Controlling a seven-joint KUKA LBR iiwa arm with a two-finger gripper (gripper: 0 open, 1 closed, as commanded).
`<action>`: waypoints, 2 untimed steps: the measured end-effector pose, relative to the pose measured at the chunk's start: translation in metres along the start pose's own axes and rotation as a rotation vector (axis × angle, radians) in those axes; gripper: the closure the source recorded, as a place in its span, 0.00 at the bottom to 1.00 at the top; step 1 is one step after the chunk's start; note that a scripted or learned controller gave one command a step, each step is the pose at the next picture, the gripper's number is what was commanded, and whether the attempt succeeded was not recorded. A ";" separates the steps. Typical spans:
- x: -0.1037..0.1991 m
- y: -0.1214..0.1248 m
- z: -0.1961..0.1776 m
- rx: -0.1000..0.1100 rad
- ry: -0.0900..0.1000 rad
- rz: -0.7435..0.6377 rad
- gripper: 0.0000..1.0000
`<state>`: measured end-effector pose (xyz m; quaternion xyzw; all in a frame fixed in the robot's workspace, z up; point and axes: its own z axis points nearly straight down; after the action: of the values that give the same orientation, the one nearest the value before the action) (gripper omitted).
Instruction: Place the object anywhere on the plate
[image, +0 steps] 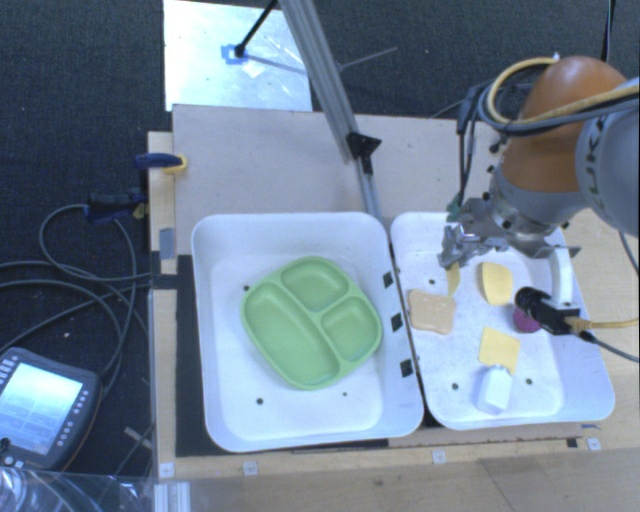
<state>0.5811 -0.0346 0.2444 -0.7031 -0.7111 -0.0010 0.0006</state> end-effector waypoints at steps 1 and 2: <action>0.058 0.002 -0.005 -0.001 0.000 -0.001 1.00; 0.116 0.010 -0.006 -0.002 0.001 -0.001 1.00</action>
<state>0.5898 0.0811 0.2508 -0.7028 -0.7114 -0.0019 0.0003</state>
